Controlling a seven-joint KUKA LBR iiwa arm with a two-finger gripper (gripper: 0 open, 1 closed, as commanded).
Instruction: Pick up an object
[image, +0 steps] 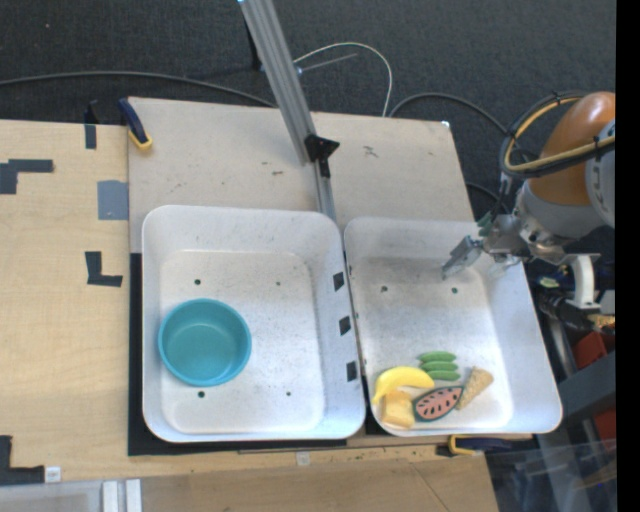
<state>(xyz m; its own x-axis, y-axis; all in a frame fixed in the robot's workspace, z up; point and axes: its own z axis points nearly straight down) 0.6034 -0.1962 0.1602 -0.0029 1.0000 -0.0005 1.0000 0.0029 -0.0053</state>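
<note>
Fingers (462, 260) hover above right bin (520, 330), toys (428, 390) untouched.

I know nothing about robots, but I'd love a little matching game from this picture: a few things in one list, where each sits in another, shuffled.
Things:
1. blue bowl
2. toy watermelon slice
3. hand
4. green pea pod

Places:
A. over the far right part of the right bin
B. near left corner of the left bin
C. near edge of the right bin, beside the banana
D. right bin, just behind the banana and the watermelon slice

Pairs: 1-B, 2-C, 3-A, 4-D
</note>
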